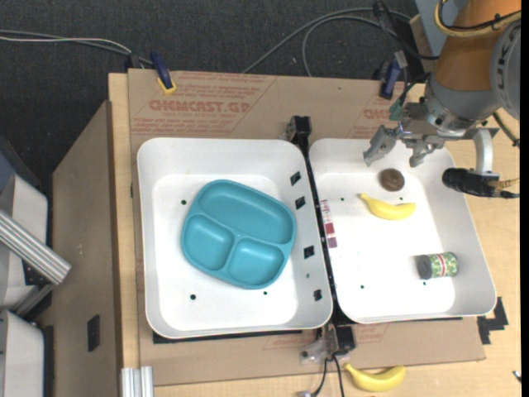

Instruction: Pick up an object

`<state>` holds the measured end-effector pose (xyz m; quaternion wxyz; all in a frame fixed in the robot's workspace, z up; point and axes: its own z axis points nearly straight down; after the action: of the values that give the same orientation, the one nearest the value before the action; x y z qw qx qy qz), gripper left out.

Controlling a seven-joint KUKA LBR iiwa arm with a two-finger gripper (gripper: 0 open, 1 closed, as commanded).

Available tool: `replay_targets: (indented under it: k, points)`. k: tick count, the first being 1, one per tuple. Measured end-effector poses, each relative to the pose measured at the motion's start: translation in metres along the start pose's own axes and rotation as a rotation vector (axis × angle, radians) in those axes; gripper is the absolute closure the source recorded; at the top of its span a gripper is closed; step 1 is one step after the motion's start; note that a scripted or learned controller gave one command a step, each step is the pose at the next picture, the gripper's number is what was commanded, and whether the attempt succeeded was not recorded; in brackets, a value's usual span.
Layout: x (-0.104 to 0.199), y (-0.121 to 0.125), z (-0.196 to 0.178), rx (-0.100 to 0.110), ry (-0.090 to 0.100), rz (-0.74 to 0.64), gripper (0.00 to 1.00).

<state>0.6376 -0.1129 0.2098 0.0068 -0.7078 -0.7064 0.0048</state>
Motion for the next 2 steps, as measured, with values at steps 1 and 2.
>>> replay_targets:
  k: [1,2]
  points:
    - [0.000,0.003,-0.009,-0.015,-0.002,-0.003,0.00]
    - [0.006,0.010,0.037,-0.011,-0.001,-0.004,0.00]
